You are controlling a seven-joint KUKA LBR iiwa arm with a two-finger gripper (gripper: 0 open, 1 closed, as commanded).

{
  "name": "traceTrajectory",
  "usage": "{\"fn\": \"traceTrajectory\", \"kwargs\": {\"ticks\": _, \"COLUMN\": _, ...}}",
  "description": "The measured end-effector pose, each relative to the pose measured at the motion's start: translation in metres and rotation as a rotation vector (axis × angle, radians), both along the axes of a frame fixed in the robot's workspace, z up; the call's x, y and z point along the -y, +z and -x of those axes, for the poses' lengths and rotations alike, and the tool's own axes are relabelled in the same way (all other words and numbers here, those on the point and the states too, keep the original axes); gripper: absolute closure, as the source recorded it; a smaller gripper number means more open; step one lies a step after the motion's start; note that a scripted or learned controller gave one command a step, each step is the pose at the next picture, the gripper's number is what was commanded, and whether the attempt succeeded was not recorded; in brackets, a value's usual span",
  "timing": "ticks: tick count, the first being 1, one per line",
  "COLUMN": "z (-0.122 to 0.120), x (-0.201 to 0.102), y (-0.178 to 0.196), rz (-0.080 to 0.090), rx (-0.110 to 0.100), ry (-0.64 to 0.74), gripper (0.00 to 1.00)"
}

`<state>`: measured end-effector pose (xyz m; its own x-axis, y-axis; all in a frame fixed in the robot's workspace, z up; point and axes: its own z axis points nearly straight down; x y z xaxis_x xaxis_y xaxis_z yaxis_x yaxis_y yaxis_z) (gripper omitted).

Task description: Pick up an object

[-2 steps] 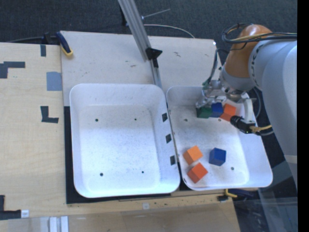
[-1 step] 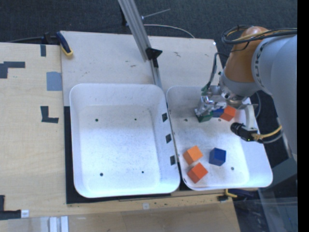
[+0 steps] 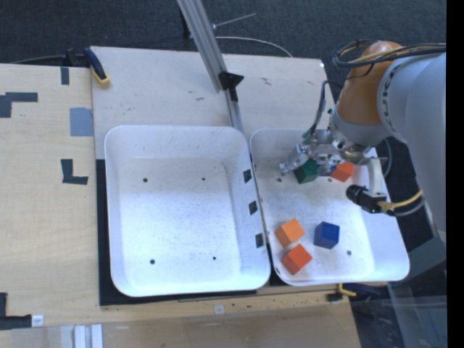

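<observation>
Where gripper (image 3: 308, 159) hovers, right bin (image 3: 384, 256) holds perhaps five blocks

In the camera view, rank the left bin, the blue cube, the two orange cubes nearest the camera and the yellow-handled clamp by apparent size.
1. Left bin
2. Yellow-handled clamp
3. Blue cube, upper orange cube and lower orange cube: these look alike, so I will not rank them.

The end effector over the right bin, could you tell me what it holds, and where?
Cannot be told: the end effector sits right at a green block, its grip hidden.
</observation>
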<state>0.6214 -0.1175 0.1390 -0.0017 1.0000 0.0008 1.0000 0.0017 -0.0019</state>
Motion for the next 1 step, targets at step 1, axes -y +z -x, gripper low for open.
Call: {"fn": "traceTrajectory", "kwargs": {"ticks": 1, "z": -0.0334, "x": 0.0309, "y": -0.0269, "rz": 0.003, "rx": 0.015, "ry": 0.003, "gripper": 0.00}}
